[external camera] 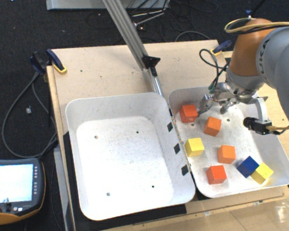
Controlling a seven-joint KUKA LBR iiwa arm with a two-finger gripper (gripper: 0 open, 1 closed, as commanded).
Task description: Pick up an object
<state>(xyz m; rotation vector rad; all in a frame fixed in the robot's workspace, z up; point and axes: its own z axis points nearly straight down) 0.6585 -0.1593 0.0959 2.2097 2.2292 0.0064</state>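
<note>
Just beside tool [214,104]: orange cube [213,126].

the arm [277,56] is a thick, rounded grey casing with a glossy orange band [246,54] above the wrist, thin green and yellow cables looping beside it, and a small metal-grey gripper [213,104] with a black fitting at one side.

Colours in the two shallow white plastic bins [82,114]

Four small orange cubes [188,113], two small yellow cubes [194,147], one small blue cube [247,166].
</note>
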